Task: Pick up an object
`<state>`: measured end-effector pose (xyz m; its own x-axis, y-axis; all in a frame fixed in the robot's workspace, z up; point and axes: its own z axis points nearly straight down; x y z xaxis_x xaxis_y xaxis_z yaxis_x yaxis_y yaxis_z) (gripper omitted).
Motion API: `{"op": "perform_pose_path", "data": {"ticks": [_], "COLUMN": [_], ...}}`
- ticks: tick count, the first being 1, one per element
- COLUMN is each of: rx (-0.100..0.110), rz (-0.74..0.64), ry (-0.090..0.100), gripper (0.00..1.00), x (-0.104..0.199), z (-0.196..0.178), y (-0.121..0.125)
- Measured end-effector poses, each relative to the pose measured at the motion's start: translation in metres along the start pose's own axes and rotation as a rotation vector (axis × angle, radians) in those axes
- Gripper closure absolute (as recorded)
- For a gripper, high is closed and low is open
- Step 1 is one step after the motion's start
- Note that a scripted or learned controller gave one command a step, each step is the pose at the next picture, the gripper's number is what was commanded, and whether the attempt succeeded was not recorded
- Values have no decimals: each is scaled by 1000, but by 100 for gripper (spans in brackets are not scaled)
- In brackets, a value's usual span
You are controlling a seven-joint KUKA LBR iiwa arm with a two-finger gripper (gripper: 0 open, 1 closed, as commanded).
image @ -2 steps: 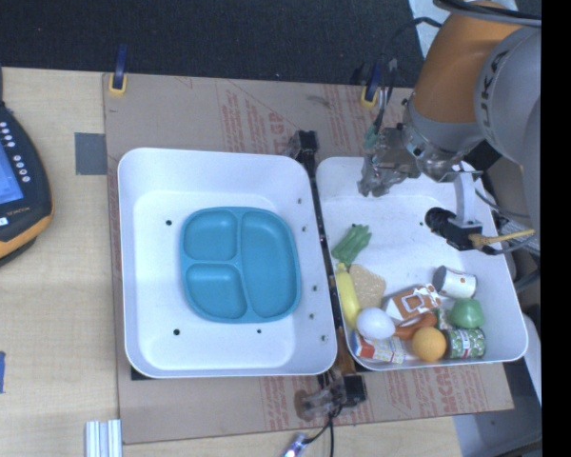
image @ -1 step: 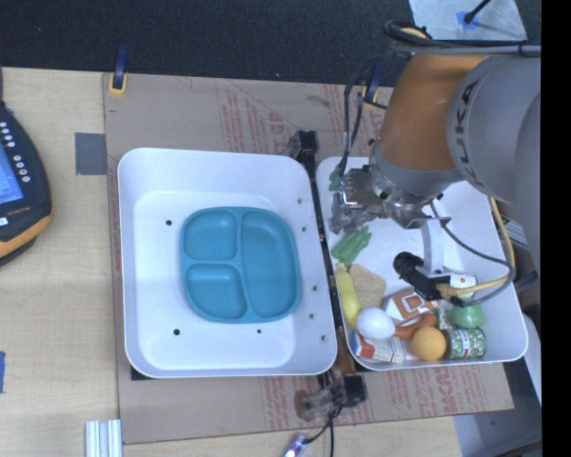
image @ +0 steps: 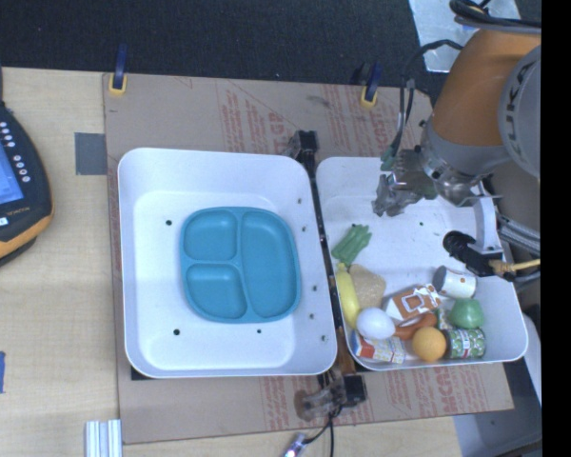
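Two white bins sit on a cardboard-covered bench; the left bin (image: 143, 255) holds a blue tray (image: 239, 262). Over the right bin (image: 409, 236), the gripper (image: 392, 198) hovers, holding nothing visible. Toys (image: 409, 317) lie piled near its front; picking seems not yet begun.

I see faint red printing in repeating lines on cardboard sheet (image: 219, 112) under bins, too blurred to read. Grey lettering on arm's housing (image: 519, 89), cut off at edge, illegible. Carton (image: 416, 305) in right bin shows orange-white label, unreadable. Pendant screen (image: 0, 165): nothing legible.
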<state>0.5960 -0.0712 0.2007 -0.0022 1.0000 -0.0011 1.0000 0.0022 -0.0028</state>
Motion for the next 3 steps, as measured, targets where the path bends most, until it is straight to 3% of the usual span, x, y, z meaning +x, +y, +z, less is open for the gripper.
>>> {"op": "perform_pose_path", "data": {"ticks": [1,2,3], "rx": [1,0,1], "rz": [0,-3,-4], "ry": [1,0,0], "gripper": [100,100,100], "x": [-46,-16,-17], "z": [-7,-15,-25], "y": [-29,-21,-21]}}
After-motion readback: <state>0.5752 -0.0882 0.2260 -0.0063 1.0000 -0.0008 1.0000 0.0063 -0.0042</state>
